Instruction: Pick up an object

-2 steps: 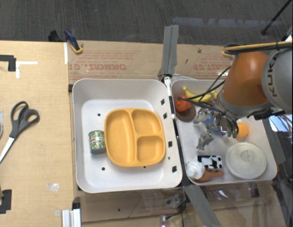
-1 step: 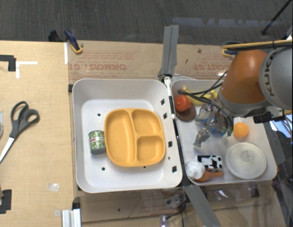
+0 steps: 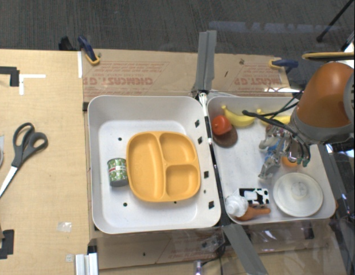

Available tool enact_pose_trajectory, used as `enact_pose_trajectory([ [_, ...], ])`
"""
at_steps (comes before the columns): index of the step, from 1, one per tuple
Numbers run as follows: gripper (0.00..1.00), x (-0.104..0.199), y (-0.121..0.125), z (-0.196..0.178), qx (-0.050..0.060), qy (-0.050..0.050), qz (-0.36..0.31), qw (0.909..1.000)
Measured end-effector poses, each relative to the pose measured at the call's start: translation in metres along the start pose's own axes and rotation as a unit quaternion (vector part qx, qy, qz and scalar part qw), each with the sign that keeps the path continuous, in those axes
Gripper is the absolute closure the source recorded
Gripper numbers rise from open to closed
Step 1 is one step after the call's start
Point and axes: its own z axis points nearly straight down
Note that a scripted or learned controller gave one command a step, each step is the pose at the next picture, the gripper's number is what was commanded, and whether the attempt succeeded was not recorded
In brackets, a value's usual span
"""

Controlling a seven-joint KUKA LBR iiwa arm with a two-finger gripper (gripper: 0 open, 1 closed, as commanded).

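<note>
- White plastic, two shallow bins side by side on the bench; left bin and right bin meet at a hinged-looking seam in the middle.
- Left bin holds a yellow divided plate with three compartments, lying flat near the bin's centre.
- Small green can lies just beside the plate's left edge, apparently touching it.
- Right bin, far corner: banana along the back wall; red tomato-like ball just in front of it, sitting on a dark brown round piece.
- Right bin, near side: round white lid or dish lying flat at the near right.
- Near-left corner of the right bin: a black-and-white cow-patterned item, a small white piece and an orange carrot-like item, all crowded together and touching.
- Arm enters from the right; its orange band hangs over the right bin's far right.
- Gripper is down inside the right bin, between the banana and the white dish, amid cables and metal parts.
- Small orange object sits just beside the gripper on its right; contact cannot be judged.
- Pincer state: cannot tell whether released or clenched; nothing is clearly seen between its tips.
- Scissors lie on the wooden bench, well apart from the bins.
</note>
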Motion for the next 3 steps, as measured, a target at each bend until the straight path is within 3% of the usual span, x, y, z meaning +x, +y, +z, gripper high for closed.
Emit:
enact_pose_trajectory([
  [1, 1.00, -0.001, 0.001, -0.010, 0.000, -0.002, -0.002, 1.0000],
  [2, 1.00, -0.072, -0.032, -0.125, 0.000, 0.000, -0.108, 0.9942],
  [3, 1.00, -0.074, -0.022, 0.001, -0.001, 0.000, -0.154, 0.9881],
])
